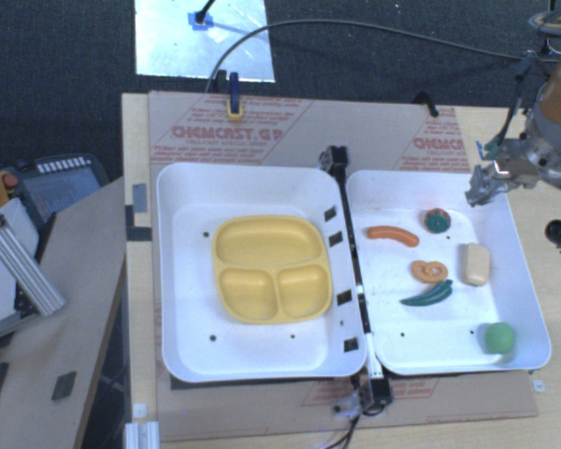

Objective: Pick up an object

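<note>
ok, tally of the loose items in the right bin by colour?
Orange: 2, sausage and pretzel
Green: 2, dark pepper and light ball
Teal with red: 1, round piece
Cream: 1, block
Total: 6

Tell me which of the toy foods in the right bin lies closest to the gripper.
The small dark green round piece with red on top, at the far end of the right bin. It lies just below-left of the gripper; the orange sausage, beige block and others lie farther off.
</note>
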Controlling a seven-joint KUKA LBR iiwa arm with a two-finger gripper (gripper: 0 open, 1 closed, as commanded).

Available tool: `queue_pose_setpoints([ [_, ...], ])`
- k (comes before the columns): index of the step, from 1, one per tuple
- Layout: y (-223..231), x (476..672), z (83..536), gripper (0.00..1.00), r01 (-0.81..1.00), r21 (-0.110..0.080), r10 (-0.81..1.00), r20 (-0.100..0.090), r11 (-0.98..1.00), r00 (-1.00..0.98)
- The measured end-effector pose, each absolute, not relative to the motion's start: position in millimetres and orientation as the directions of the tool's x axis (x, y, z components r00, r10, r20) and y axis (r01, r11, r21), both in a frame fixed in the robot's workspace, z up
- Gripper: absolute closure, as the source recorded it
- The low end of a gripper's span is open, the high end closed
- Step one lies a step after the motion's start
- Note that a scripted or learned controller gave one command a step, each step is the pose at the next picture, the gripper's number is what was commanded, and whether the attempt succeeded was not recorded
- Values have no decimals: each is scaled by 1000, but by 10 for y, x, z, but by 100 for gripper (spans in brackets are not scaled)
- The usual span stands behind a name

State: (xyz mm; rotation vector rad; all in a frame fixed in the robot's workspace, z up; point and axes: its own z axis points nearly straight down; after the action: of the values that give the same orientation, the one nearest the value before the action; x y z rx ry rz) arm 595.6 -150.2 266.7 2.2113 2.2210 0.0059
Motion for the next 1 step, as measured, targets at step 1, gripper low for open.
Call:
queue_pose_setpoints([
  [1, -1008, 5939, 2521, 100, 1000, 1, 1000, 2, 9, -9],
])
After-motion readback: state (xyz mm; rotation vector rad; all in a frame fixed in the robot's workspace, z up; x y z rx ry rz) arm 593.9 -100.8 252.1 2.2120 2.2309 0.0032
